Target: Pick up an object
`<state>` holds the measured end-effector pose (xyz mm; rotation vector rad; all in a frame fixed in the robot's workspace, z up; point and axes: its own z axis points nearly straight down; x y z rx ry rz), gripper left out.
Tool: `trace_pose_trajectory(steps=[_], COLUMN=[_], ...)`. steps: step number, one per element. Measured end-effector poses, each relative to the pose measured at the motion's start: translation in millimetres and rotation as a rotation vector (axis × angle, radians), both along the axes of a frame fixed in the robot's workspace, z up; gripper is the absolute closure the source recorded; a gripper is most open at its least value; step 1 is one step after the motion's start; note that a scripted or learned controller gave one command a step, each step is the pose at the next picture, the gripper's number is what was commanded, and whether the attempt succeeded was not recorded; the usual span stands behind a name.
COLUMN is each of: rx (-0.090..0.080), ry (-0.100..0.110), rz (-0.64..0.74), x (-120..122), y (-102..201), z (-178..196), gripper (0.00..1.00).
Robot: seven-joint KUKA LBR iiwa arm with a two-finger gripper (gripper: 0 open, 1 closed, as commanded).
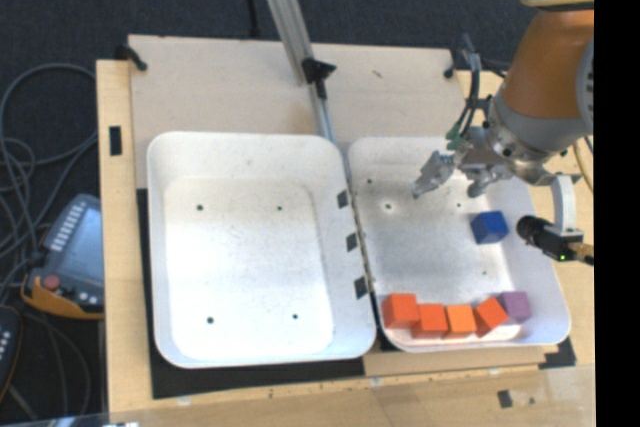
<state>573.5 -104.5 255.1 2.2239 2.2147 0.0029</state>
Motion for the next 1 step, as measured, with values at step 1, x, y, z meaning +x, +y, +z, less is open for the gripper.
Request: trace_pose_trajectory(steps=[1], rx=[0.0], ry=[0.0], rz=[-0.001], x=[0.0], y=[0.0], z=[0.0], gripper=[0.0])
